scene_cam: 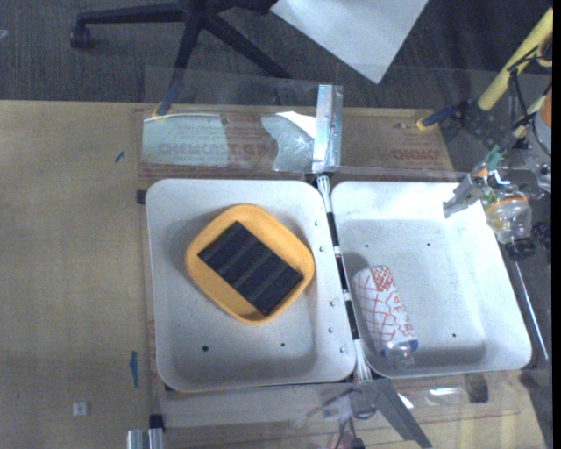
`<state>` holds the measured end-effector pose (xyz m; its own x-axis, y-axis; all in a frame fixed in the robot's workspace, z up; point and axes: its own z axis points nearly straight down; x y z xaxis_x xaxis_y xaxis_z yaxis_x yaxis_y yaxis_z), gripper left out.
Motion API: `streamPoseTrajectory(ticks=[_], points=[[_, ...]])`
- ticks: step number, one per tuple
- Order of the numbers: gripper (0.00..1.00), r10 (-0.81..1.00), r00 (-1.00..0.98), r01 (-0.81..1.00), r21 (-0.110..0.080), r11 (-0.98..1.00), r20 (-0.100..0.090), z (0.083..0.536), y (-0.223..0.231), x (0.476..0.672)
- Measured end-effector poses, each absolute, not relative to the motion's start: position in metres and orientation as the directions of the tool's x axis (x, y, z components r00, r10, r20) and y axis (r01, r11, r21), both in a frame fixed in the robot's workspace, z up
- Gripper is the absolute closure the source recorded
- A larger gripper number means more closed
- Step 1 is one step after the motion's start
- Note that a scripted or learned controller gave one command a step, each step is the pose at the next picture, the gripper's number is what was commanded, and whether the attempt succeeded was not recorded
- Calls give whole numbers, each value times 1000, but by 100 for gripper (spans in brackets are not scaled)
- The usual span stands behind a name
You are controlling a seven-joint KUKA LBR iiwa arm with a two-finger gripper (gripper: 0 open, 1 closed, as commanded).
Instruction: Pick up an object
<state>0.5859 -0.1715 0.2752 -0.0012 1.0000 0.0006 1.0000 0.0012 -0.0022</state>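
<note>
Bench surface [70, 263]: tan, bearing two shallow white bins side by side at centre frame.

Left bin [171, 351]: holds one yellow dish [203, 238] with rounded corners, turned at a slant, lying in the upper middle of the bin. A dark ribbed panel [251, 267] sits within the dish.

Right bin [456, 289]: holds one bottle [386, 311] wrapped in a white label with a red lattice print. It lies on its side against the bin's left wall, toward the lower left corner, its clear end pointing to the bottom of the frame. It touches nothing else.

Gripper [465, 197]: seen at the upper right edge of the right bin, above its rim, well apart from the bottle. Whether the claw is apart or together cannot be told; the parts are small and cluttered with cabling. Nothing is seen between them.

Upper frame: a clear sheet [237, 140] lies behind the bins; chair legs [175, 26] stand on dark floor above.
</note>
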Motion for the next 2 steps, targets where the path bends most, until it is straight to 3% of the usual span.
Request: streamPoseTrajectory(ticks=[1, 2], points=[[0, 989, -145, 989, -1, 145, 0, 119, -144, 595], [0, 982, -187, 982, 6, 187, -3, 87, -187, 623]])
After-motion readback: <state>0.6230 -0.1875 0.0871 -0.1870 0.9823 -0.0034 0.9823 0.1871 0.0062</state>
